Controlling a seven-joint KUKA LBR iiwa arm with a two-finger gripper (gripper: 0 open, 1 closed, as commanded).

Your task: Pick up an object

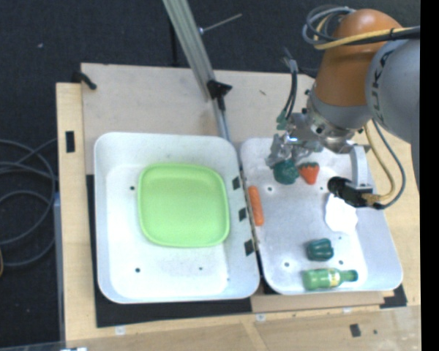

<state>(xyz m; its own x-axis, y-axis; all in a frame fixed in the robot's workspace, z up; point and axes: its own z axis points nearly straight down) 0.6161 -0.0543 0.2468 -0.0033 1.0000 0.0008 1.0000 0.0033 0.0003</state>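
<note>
The arm comes in over the far right corner of the bench, its orange band above the wrist, and the gripper (285, 154) hangs low over the far left corner of the right bin (377, 265). A dark green round object (284, 172) sits right at the fingertips; whether the fingers are pinching it or only touching it I cannot tell from here. Just beside it, towards the bin's right, stands a small red-orange piece with a green top (309, 172), perhaps a toy strawberry. An orange carrot (256, 205) lies along the bin's left wall. Near the front edge rest a green pepper-like toy (320, 249) and a green bottle with a yellow label (328, 277), lying on its side. A white piece (342, 214) lies by the right wall. The left bin (117, 269) carries a light green square plate (183, 204) at its middle
</note>
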